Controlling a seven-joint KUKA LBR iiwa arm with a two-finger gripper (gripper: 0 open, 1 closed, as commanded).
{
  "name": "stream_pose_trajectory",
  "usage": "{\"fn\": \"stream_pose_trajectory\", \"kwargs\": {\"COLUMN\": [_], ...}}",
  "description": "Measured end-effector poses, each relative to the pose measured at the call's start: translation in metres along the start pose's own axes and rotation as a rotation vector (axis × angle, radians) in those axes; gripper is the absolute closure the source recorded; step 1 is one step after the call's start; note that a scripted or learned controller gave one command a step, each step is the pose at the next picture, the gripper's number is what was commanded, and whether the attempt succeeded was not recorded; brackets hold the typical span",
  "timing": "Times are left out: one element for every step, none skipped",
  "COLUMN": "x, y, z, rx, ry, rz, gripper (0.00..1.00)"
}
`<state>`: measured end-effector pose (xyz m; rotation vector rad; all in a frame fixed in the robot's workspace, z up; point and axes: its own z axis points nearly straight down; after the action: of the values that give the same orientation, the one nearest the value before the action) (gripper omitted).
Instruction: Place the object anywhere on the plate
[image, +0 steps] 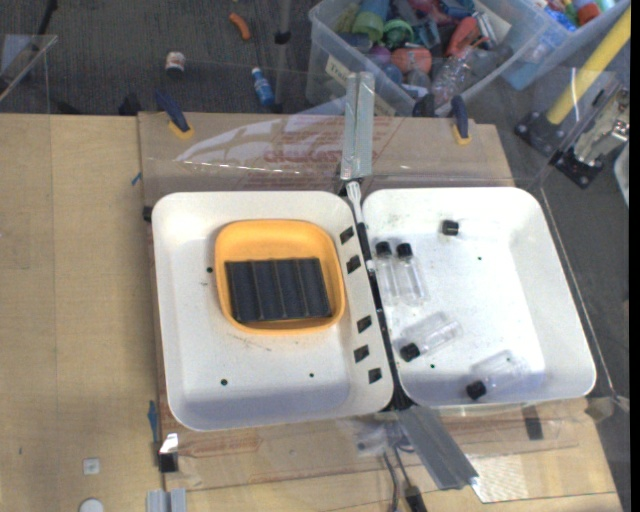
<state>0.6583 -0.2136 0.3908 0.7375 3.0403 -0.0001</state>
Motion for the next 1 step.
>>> {"fn": "stream_pose_trajectory", "kwargs": {"x": [0.0296], "y": [-0.0271], "z": [-0.0484], "rx": [-0.001], "ry": [-0.001], "rz": [-0.351], "gripper": [1.00]}}
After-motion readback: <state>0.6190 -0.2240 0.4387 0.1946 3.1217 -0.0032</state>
